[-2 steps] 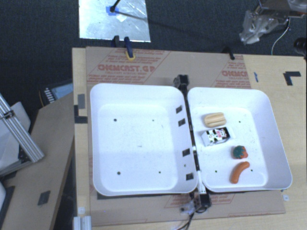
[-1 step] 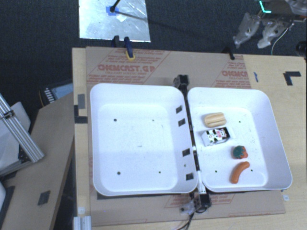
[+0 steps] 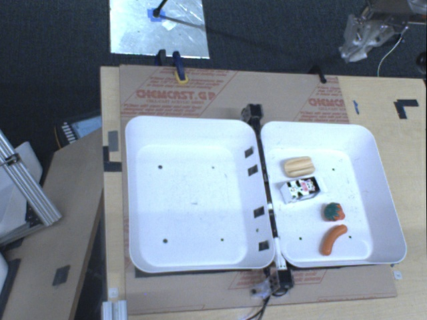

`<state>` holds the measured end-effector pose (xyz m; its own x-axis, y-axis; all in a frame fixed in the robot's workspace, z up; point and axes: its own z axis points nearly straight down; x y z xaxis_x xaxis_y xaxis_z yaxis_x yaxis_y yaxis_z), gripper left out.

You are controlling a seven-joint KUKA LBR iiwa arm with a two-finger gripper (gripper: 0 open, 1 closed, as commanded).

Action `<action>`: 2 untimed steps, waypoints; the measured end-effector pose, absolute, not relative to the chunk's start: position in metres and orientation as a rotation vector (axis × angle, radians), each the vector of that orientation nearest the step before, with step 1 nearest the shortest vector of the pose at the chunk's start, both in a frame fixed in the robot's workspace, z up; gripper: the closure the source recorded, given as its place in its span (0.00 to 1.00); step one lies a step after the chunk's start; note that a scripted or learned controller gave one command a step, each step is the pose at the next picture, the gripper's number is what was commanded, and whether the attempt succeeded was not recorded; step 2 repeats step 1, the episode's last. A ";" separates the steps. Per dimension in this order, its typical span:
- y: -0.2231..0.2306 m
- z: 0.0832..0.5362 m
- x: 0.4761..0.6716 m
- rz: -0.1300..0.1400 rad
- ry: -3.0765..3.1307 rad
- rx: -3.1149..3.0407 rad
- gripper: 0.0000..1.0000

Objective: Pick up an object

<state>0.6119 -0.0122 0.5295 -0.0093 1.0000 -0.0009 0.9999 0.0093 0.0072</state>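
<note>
The right bin holds several small objects. A tan bread roll lies near its middle, with a black-and-white carton just below it. A green and red toy sits further right, and an orange sausage lies near the front wall. My gripper hangs at the top right of the view, beyond the bench's far edge and well away from the bins. Nothing shows in its grasp.
The left bin stands beside the right one, joined along a black hinge strip. A shiny metal plate lies on the dark floor at the back. An aluminium rail leans at the left edge.
</note>
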 end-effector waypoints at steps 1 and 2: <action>-0.012 0.529 0.612 0.006 2.229 2.207 0.00; -0.012 0.529 0.612 0.006 2.229 2.207 0.00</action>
